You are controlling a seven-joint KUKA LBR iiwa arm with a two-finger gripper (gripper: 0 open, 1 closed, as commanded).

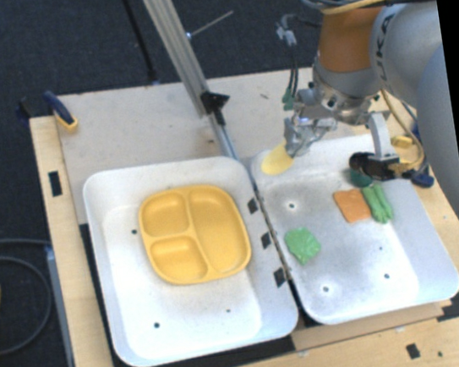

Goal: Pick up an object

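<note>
The grey arm with its orange band (353, 27) is reaching in from the right and hanging its tool (296, 144) over the far left corner of the right-hand shallow white bin (423, 278). Whether the tool is spread or pressed together cannot be told from this slant. Just beside its tip, a pale yellow flat round piece (274, 161) is lying in that same corner, close against the bin's rim; nothing is visibly sitting in the tool's grip. Further right in that bin, a small orange block (352, 205) is resting with a long green piece (377, 201) touching its right side, and a crumpled green lump (303, 244) is lying apart from them, nearer the left wall. The left-hand shallow white bin (132, 330) is carrying a yellow divided plastic plate (194, 231) with three compartments, lying flat near its middle. Both bins are sitting side by side on the pale bench (118, 126).
</note>
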